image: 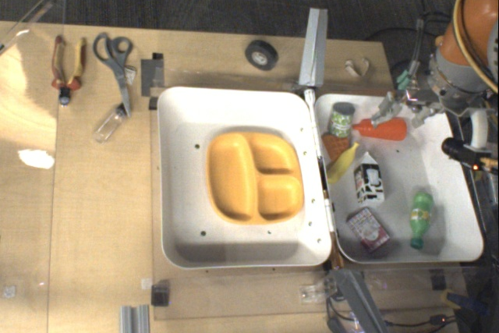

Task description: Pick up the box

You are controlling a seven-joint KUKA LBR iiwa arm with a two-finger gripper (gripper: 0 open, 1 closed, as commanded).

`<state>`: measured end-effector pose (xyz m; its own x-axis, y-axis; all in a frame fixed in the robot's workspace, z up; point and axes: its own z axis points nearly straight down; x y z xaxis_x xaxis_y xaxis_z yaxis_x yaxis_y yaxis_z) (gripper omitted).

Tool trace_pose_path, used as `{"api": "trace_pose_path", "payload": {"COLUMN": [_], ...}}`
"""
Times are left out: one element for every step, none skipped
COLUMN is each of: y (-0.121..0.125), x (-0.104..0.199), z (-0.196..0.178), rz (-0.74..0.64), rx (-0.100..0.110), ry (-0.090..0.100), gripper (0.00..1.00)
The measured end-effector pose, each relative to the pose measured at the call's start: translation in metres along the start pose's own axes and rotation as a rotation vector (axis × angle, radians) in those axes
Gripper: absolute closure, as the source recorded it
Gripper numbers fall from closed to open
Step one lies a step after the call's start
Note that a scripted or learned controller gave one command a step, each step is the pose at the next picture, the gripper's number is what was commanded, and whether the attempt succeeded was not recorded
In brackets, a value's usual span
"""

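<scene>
One fixed camera is looking down at a slant from above the table (93, 191), taking in both bins (175, 168) side by side, arm (472, 27) entering right.

Wooden bench (93, 199) carries two white bins (175, 168) at 3 o'clock; pliers (65, 68), scissors (117, 66) at 10; tape roll (261, 54) at 12; possibly clear vial (109, 123) below scissors.

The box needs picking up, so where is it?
The box lies in the right bin, near its front edge, left of the green bottle.
</scene>
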<state>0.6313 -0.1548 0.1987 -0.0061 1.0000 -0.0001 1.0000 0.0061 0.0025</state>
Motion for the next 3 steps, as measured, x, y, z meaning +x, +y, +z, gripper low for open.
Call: {"api": "trace_pose_path", "payload": {"y": [-0.02,0.015,0.02], "x": [0.034,0.059,0.062], "z": [0.095,0.105,0.092], "rz": [-0.113,-0.33,-0.335], "rx": [-0.021,0.017,-0.01], "ry": [-0.005,0.001,-0.004], "gripper": [0.0,0.0,1.0]}}
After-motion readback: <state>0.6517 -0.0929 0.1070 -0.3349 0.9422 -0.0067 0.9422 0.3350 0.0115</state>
